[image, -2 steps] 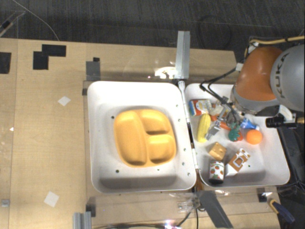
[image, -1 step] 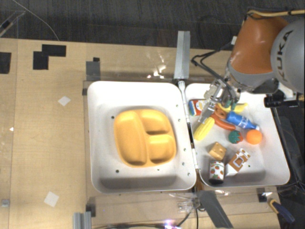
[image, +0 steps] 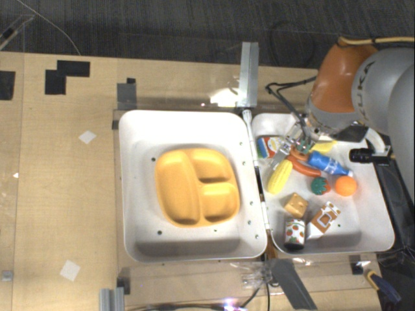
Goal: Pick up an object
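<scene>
The right bin [image: 382, 232] holds a cluster of small toys: a yellow corn cob [image: 279, 176] lying tilted near its left wall, an orange carrot [image: 305, 168], a blue bottle [image: 328, 164] on its side, an orange ball [image: 345, 186], a green ball [image: 318, 186] and a tan block [image: 296, 205].

left bin [image: 130, 193]: has the divided tray [image: 196, 185] sitting in the middle
right bin [image: 379, 229]: toys piled up, corn [image: 280, 176] by the left wall, ball [image: 345, 185] over right
claw [image: 292, 144]: down among the back toys
</scene>
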Tool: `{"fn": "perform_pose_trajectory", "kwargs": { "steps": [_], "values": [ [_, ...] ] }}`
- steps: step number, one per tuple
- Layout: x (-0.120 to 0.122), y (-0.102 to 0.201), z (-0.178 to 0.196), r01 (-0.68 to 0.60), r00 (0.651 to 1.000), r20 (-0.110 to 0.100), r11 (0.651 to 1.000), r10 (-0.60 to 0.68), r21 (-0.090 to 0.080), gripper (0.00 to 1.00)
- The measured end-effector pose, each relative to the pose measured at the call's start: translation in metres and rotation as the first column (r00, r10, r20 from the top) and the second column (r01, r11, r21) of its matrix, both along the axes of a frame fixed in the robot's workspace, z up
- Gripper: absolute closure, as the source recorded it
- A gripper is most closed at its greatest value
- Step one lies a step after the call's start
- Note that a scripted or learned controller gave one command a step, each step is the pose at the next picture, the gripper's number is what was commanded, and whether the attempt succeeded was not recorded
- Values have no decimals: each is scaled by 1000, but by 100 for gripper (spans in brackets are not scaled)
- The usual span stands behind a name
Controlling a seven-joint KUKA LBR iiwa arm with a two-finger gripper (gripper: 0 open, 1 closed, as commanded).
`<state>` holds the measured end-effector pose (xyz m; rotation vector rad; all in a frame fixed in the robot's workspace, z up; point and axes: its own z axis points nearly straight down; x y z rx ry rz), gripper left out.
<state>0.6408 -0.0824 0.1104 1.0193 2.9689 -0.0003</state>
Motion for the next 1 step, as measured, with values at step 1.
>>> {"fn": "perform_pose_trajectory", "kwargs": {
  "steps": [1],
  "values": [
    [12, -9, -23, -76, 997, 6, 997, 76, -1, 0]
  ]
}}
